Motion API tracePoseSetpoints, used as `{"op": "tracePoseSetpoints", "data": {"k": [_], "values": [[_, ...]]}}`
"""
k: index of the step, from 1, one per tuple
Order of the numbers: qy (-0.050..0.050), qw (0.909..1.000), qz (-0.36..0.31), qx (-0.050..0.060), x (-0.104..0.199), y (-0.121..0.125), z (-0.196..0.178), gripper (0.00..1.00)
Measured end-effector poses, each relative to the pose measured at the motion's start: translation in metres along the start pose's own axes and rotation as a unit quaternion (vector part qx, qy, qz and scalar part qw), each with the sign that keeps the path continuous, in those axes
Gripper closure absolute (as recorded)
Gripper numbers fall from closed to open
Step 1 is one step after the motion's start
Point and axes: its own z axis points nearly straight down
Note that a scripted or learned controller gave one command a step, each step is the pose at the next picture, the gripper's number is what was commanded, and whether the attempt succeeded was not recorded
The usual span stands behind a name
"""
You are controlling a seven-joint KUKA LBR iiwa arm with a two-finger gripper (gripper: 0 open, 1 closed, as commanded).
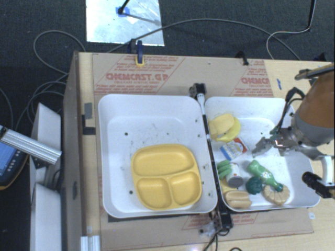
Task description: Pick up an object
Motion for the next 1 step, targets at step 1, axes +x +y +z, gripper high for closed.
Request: {"op": "tracePoseSetpoints", "data": {"k": [1], "values": [[0.000, 1.0000, 0.000, -0.001, 0.0115, -0.0236, 0.0740, 0.00]]}}
